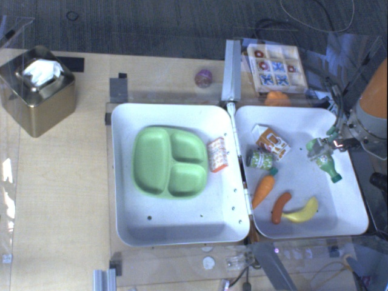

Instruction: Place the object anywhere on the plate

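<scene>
Two white bins sit side by side on your worktop (60,180). The left bin (176,226) carries the green plate (170,161), a three-part tray, and a small red-and-white packet (217,154) lies just beside the plate's right edge, tilted, not on it. The arm (373,105) is cut off at the right edge, so you see little beyond its orange band and grey wrist. The end effector (330,144) is hard to read: glare and clutter blur it, and you cannot tell how it is set.

At that spot in the right bin (351,220) you see a green bottle (326,159), its long axis running from upper left to lower right, with its upper part hidden under the end effector. Whether it is pinched or only touched you cannot tell.

Elsewhere in the right bin lie an orange-and-white carton (272,143), a small green can (261,159), a carrot (264,188), a sausage (280,207) and a banana (301,211), the last two touching. Behind the bins a game board (276,66) partly hides an orange item whose shape you cannot make out.
</scene>
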{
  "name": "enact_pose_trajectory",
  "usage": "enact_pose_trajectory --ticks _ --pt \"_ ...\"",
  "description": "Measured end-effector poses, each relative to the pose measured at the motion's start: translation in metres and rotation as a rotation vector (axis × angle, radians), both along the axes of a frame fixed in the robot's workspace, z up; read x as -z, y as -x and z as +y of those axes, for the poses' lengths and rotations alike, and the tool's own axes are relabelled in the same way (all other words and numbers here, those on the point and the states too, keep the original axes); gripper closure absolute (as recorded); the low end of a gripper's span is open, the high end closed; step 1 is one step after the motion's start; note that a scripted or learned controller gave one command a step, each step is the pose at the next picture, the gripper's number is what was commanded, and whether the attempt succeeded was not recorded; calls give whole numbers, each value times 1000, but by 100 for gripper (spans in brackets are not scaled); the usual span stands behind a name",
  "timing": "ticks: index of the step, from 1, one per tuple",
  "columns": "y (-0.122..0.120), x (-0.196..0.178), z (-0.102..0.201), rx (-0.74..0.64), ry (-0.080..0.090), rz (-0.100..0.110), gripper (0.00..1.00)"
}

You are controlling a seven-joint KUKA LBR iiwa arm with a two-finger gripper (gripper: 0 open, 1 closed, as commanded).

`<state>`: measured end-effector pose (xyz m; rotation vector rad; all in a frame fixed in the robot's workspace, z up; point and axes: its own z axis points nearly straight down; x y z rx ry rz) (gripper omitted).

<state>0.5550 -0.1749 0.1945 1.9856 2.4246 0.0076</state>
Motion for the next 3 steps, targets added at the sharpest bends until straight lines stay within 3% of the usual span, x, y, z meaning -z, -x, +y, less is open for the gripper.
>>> enact_pose_trajectory --ticks 1,2,3 --pt "-16 -65 61 -171 3 -5 100" --pt "-17 -60 151 -397 2 1 100" --pt "-7 -8 216 -370 0 3 100"
